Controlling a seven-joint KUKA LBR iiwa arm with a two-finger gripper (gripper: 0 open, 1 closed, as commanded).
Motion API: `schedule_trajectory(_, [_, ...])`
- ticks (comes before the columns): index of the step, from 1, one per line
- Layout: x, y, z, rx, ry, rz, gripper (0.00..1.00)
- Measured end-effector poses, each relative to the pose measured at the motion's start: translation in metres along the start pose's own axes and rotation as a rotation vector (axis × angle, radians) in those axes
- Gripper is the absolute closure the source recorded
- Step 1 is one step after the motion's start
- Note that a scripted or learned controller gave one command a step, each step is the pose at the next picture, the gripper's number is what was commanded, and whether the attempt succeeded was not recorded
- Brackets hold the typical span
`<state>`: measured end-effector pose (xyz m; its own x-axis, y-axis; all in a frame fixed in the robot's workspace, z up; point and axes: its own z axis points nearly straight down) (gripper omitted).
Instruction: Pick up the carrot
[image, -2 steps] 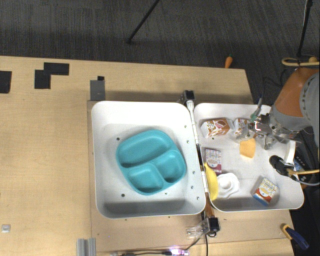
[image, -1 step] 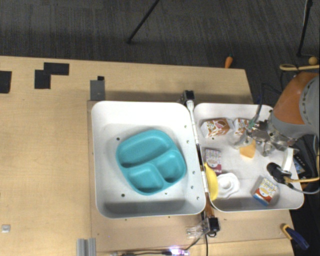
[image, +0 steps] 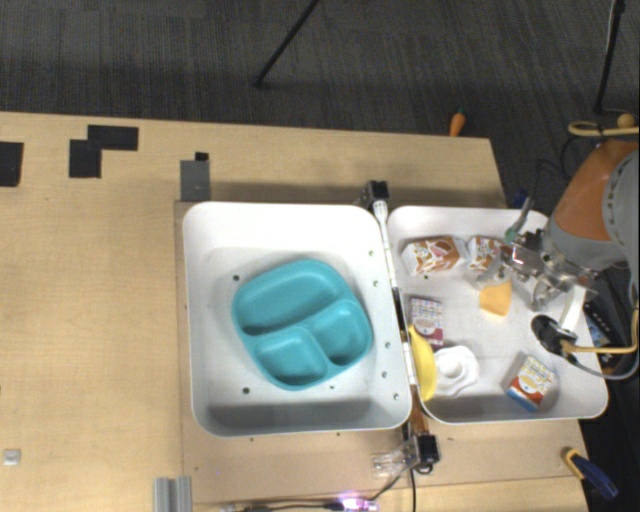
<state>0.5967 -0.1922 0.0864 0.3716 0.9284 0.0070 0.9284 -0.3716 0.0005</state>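
Tool: my gripper (image: 528, 262) sits low over the right bin (image: 590, 400), near its far right side.
Tool state: I cannot tell from this slant.
Carrot: I cannot single it out with confidence. An orange-yellow wedge (image: 495, 299) lies just to my tool's left and a little toward the camera; it may be the target, though its shape is unclear.
Near my tool: two snack packets (image: 433, 256) lie further left; a small carton (image: 530, 382) lies nearer the camera, below my tool.
Further left: a yellow piece (image: 423, 363) rests against the bin wall beside a white bottle (image: 455, 368); the teal tray (image: 300, 322) sits in the other bin.
Step in hand: I judge approach, nothing visibly held.
Next move: confirm the target, centre above it, descend clear of the packets.
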Motion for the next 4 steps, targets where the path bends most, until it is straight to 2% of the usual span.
schedule_trajectory(1, [0.021,-0.023,0.001,-0.001,-0.005,0.285,0.0])
schedule_trajectory(2, [0.001,-0.075,0.0,-0.004,-0.004,0.549,0.0])
schedule_trajectory(3, [0.008,0.005,0.002,0.0,-0.007,0.638,0.0])
schedule_trajectory(4, [0.079,-0.047,-0.038,0.002,-0.001,0.805,0.0])
